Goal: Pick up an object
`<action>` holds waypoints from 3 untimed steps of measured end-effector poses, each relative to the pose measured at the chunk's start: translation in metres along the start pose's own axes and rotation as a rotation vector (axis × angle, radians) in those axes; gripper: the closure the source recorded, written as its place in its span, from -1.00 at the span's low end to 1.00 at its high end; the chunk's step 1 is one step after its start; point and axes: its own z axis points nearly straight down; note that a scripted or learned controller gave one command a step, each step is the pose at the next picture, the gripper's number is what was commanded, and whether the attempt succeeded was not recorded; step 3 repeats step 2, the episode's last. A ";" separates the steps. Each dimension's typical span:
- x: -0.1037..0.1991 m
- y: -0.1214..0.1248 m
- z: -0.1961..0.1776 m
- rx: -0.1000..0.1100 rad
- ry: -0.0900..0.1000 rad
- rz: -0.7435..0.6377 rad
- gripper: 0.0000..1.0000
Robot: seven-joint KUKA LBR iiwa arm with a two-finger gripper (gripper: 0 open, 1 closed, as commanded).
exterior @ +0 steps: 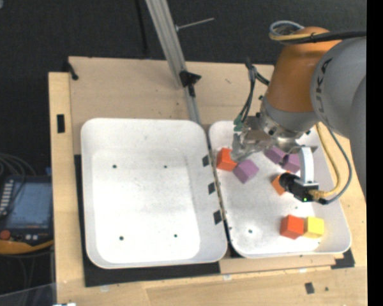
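A: Biggest first. Arm [319, 75] comes in from the right and hangs over the right bin [268, 244]. Left bin [147, 190] sits beside it, rims touching at the middle.

B: Step?

A: I'd call it the reach, gripper low over the blocks, nothing lifted yet. Gripper [244, 146] is in the right bin's upper left part, close to the shared rim.

B: Grasping anything?

A: Can't tell. The wrist blocks the tip from above, so clenched or released, no call. No block visibly caught in it.

B: Target?

A: Likely the purple block [246, 170], just below the gripper, tilted on the bin floor. Orange block [226, 161] is just left of it, touching or nearly, against the bin's left wall. Either could be the pick.

B: Other stuff in that bin?

A: Second purple block [288, 159] to the right, partly under the wrist. Small orange piece [280, 183] below that, next to the black cable fitting. Then an orange cube [293, 227] and yellow cube [315, 227] side by side, touching, near the bin's lower right corner, well apart from the gripper.

B: Next move needs?

A: My guess: drop straight onto one block only, centred, since purple and orange crowd each other and the wall. Then close and lift clear of the rim. Risk is nudging the neighbour or pinching a corner.
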 end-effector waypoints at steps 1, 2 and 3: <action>0.045 0.006 -0.006 0.001 0.000 0.000 1.00; 0.104 0.023 0.001 0.001 -0.001 0.000 1.00; 0.104 0.023 0.001 0.001 -0.001 0.000 1.00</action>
